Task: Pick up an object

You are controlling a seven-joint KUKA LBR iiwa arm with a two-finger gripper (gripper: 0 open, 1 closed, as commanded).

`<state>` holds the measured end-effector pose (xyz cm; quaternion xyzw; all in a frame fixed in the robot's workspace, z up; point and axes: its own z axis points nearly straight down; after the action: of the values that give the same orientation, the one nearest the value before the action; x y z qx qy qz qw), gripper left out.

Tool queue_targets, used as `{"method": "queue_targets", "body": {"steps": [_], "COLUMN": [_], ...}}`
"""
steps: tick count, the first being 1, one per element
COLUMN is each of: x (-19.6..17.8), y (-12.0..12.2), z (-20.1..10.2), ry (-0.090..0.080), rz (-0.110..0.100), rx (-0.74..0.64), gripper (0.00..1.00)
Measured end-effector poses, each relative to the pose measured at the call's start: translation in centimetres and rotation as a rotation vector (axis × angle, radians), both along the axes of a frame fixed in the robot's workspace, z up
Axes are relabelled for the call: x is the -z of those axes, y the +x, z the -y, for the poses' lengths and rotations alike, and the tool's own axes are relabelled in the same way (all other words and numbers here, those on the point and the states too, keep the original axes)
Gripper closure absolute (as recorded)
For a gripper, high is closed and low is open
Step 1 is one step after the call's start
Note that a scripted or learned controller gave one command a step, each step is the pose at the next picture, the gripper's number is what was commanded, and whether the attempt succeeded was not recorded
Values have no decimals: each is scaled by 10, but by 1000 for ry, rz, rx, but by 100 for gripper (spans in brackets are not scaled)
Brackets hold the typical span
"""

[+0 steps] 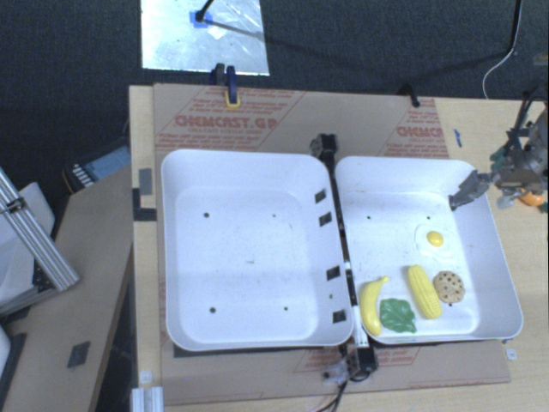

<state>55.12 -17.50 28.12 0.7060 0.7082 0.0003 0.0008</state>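
- The grey two-finger gripper hung at the right bin's far right rim, reaching in from the side, with nothing between its fingers; at that distance I could not tell whether they stood wide or narrow.
- The right shallow white plastic bin held every candidate for picking, all gathered in its near right part, probably because that was where they had been dropped or had slid.
- A small fried-egg toy with a glossy yellow yolk lay nearest the gripper, flat against the floor, so it looked hard to pinch.
- A ribbed yellow plastic corn cob lay just beside a round brown speckled cookie; they seemed to touch.
- A smooth curved yellow plastic banana rested along the wall by the divide, with a crinkled green leafy piece, perhaps lettuce, tucked against it.
- The left shallow white plastic bin showed a smooth floor with a few dark specks.
- Both bins sat on printed brown cardboard laid over the pale wooden bench, likely to keep them level and steady.
- To my eye, the pick had not begun.
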Motion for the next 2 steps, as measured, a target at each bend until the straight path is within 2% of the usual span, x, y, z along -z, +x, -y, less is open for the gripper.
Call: {"method": "queue_targets", "body": {"steps": [1,2], "x": [-29,-71], "y": [4,-45], "z": [-88,-155], "ry": [3,4], "rz": [4,4], "rx": [-11,-9], "gripper": [0,0]}}
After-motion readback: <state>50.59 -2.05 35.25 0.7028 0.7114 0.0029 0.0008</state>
